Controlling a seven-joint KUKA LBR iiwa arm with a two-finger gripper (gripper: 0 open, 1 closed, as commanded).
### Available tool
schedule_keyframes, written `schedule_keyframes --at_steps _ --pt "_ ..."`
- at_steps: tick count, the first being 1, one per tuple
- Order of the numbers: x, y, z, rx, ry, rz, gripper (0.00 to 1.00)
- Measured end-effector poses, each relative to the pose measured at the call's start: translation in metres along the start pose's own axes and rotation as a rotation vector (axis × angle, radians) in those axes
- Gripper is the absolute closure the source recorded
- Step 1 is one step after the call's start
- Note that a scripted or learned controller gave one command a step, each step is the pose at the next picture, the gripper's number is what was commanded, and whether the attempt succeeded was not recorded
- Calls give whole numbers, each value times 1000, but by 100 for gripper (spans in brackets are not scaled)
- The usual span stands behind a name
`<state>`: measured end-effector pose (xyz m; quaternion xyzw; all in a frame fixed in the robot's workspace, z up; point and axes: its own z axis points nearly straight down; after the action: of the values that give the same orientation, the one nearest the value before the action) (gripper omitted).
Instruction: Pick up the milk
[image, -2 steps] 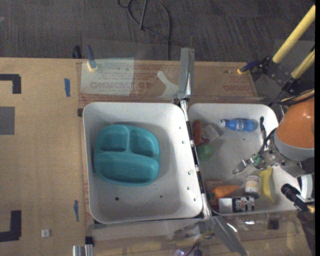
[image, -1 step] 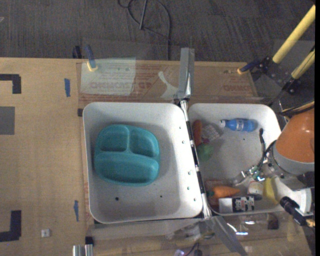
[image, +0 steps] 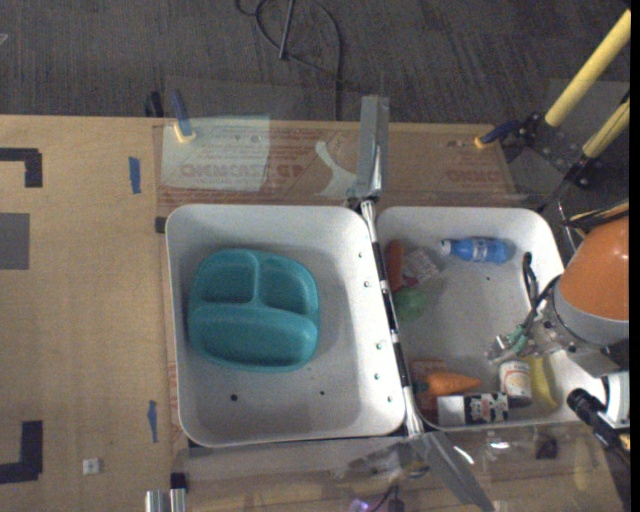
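Note:
The milk (image: 470, 408) is a small white carton with black patches. It lies on its side against the front wall of the right bin (image: 470, 225). My gripper (image: 515, 342) hangs over the right side of that bin, beyond the milk and to its right. It is just above a small round can (image: 516, 379). The grey arm with its orange band (image: 600, 280) comes in from the right edge. Nothing shows held in the gripper.
In the right bin lie an orange carrot (image: 450, 382) beside the milk, a yellow item (image: 543, 384), a green item (image: 410, 301), a white packet (image: 421, 265), a red sausage (image: 394, 262) and a water bottle (image: 478, 249). The left bin (image: 200, 380) holds a teal divided plate (image: 254, 308).

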<state>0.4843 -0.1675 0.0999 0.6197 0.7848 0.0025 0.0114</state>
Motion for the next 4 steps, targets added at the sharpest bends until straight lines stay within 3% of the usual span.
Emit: schedule_keyframes --at_steps 1,2,3,4 --pt "21 2 -60 18 12 124 100" --pt "20 2 -60 17 12 124 0" --pt "19 2 -69 15 11 126 100" --pt "17 2 -79 12 9 129 100"
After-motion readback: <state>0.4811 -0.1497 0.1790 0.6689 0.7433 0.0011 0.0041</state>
